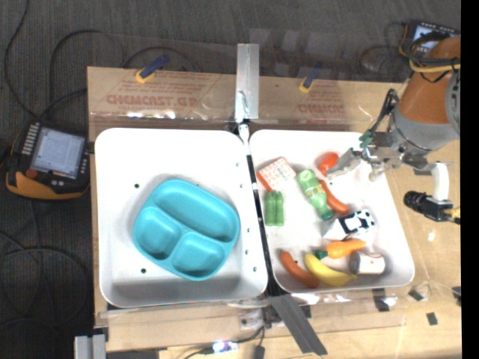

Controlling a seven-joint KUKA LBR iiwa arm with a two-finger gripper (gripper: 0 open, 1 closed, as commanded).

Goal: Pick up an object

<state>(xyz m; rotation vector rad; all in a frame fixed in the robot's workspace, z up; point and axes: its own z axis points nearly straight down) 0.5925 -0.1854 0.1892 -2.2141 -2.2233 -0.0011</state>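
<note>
Banana [329, 269] overlaps hotdog [295, 267]; hand [358, 160] blurred.

I counted two white bins [112, 200], one blue divided tray [187, 226], one banana [329, 271], two green bottles [314, 193], one carrot [346, 249].

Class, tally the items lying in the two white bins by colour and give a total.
Blue: 1, the divided tray
Green: 2, a bottle, a ridged piece
Red or pink: 4
Orange: 1, a carrot
Yellow: 1, a banana
Black-and-white: 1
White: 1
Total: 11
</note>
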